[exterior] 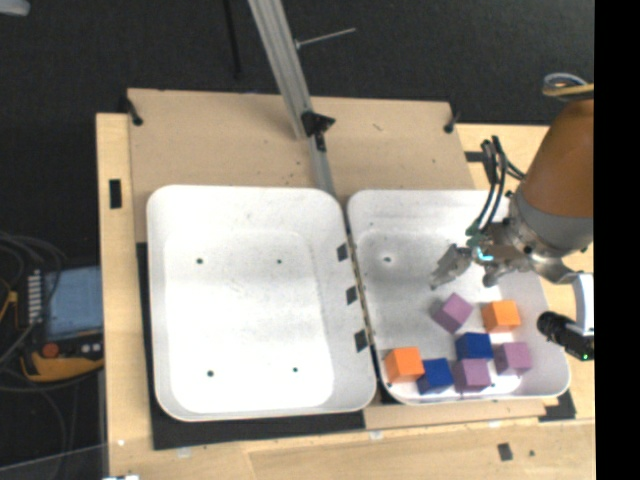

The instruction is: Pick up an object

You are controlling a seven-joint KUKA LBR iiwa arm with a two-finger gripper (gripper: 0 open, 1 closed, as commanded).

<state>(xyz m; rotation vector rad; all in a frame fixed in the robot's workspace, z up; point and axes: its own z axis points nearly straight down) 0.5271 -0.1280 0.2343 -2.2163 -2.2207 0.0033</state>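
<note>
Several small cubes lie in the right bin [400, 228], toward its near side. A purple cube [452, 311] is the closest to my gripper [468, 266], with an orange cube [501, 315] to its right. Further forward are a blue cube [474, 346], two more purple cubes [516, 356] [472, 373], another blue cube [435, 375] and an orange cube [404, 363]. My gripper hangs over the bin just behind the first purple cube. It is open, with nothing between its fingers.
The left bin [250, 298] sits beside the right one, with small clips along the seam between them. A slanted metal pole [285, 58] rises behind the bins. A blue and orange device [65, 313] with cables lies off the bench at left.
</note>
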